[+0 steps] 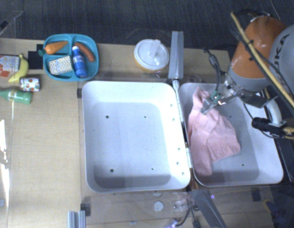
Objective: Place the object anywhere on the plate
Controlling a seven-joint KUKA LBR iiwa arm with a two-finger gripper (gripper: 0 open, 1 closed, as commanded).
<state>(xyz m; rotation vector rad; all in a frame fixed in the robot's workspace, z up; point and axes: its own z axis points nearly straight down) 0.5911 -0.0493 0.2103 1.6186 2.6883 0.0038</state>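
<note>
Two white bins (132, 91), one pink cloth (211, 134), one blue tray (90, 68)

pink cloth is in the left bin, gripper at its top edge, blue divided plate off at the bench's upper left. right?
Not quite: the pink cloth lies in the right bin, not the left one. The camera view shows it. The rest holds: the gripper is at the cloth's top edge, and the blue divided plate sits at the bench's upper left.

A pale wooden bench (42, 141) meets dark, perhaps carpeted floor (113, 6) along its far edge.
</note>
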